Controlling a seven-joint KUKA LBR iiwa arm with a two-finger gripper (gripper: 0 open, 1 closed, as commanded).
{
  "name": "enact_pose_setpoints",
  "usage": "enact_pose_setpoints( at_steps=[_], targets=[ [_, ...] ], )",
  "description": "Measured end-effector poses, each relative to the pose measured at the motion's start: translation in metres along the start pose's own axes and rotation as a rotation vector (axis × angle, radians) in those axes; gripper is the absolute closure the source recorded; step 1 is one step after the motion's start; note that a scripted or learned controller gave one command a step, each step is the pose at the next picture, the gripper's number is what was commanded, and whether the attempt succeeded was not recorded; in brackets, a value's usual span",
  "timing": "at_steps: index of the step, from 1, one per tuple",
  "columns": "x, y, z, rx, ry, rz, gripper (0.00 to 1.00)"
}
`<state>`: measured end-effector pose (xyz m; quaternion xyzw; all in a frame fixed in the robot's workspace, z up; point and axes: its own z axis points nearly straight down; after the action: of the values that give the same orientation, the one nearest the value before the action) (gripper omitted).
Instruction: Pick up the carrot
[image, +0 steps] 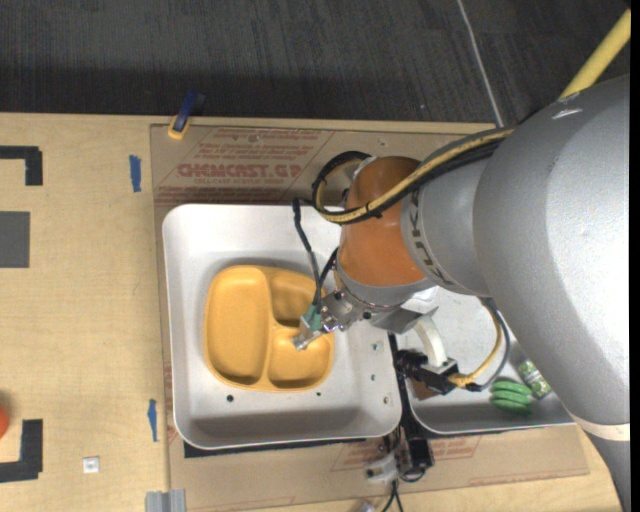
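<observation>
The arm (480, 230) reaches over the counter (80, 300) from the right, and its end effector (312, 328) hangs low in the left bin (185, 300), at the right edge of a yellow divided dish (240, 325). Whether it is open or closed I cannot tell — nothing can be made out in its grip. No carrot can be picked out; it may be hidden under the arm. So the pick looks not yet done. Count: two bins, one dish, one green item (512, 395) in the right bin (470, 420) — too small to name.
</observation>
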<state>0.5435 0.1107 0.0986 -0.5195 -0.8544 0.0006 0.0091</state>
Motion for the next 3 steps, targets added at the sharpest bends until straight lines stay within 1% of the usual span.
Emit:
enact_pose_setpoints(
  at_steps=[1, 2, 3],
  targets=[
    [0.032, -0.058, -0.114, -0.013, -0.013, 0.341, 1.0],
    [0.085, -0.03, -0.081, -0.01, -0.012, 0.353, 1.0],
    [0.061, -0.041, -0.004, -0.014, -0.012, 0.487, 1.0]
  ],
)
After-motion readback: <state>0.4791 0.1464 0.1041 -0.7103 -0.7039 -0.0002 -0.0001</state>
